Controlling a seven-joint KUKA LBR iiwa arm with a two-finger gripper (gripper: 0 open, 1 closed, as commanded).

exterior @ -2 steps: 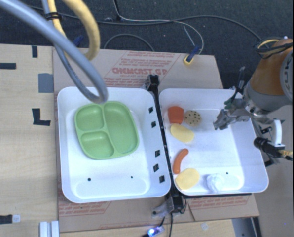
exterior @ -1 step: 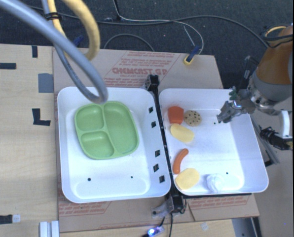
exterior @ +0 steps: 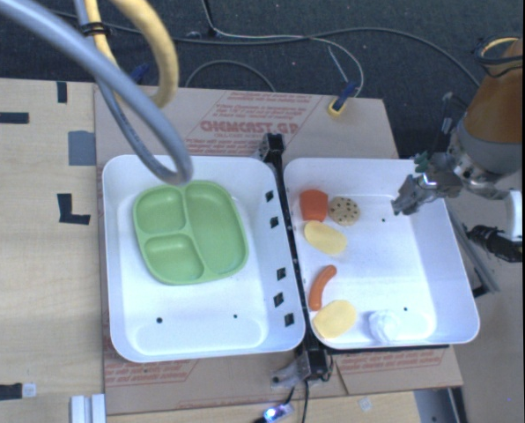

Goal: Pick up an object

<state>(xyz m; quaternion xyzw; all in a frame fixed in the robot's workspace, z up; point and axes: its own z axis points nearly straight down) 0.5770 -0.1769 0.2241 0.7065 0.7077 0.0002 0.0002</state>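
Pincer (exterior: 407,197), its state impossible to tell, hovers at the right bin's (exterior: 439,263) upper edge; the cookie (exterior: 343,209) lies nearest, toward nine o'clock

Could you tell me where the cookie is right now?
The cookie lies in the right bin, near its upper left corner, just right of the orange block.

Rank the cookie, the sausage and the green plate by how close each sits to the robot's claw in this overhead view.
From the gripper:
1. Cookie, upper part of the right bin.
2. Sausage, lower in the right bin, by the divider.
3. Green plate, in the left bin.
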